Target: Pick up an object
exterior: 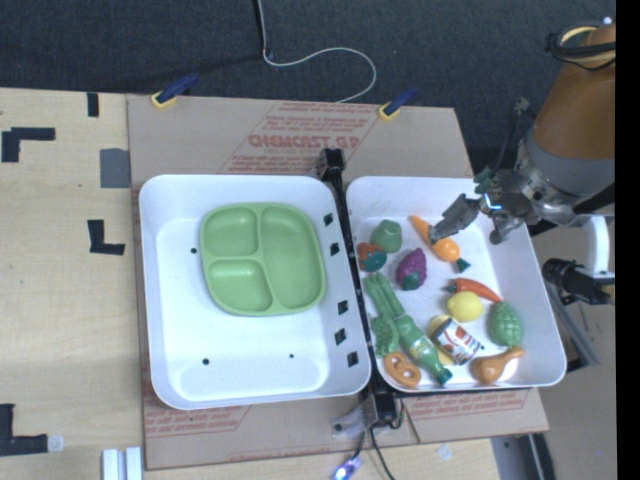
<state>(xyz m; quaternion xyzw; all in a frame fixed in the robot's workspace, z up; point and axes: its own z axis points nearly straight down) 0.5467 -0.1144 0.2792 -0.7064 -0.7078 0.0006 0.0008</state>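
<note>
Two white bins sit side by side on the counter (60,318); left bin (250,363) has just a green divided plate (265,258), right bin (525,263) has all the toy food, so the pick has to come from there

The claw (475,225) hangs over the right bin's upper right area, w/ fingers spread & nothing between them. Its left finger tip is just beside the orange carrot (440,240), which lies at a slant near the top of the pile, so that looks like the likeliest target

To do this step well, imo:
- Centre the claw over the carrot's middle, not its end. As it stands one finger looks about to land on it rather than beside it
- Turn the wrist so the fingers close across the carrot's narrow width, not along its length
- Go straight down till the tips reach the bin floor, then close. Smooth plastic may squirt out if pinched high
- Watch the neighbours: green pepper (386,234) & purple piece (411,267) sit near on the left, red chilli (478,288) & lemon (465,306) just below. The carrot has some free floor on its right, so approach from that side
- Avoid the lower cluster, i.e. can (460,341), pear (495,366) & green bottle (425,353); things touch there & a finger has no gap to enter
- Lift slow & check sth is actually between the fingers before calling it done
</note>
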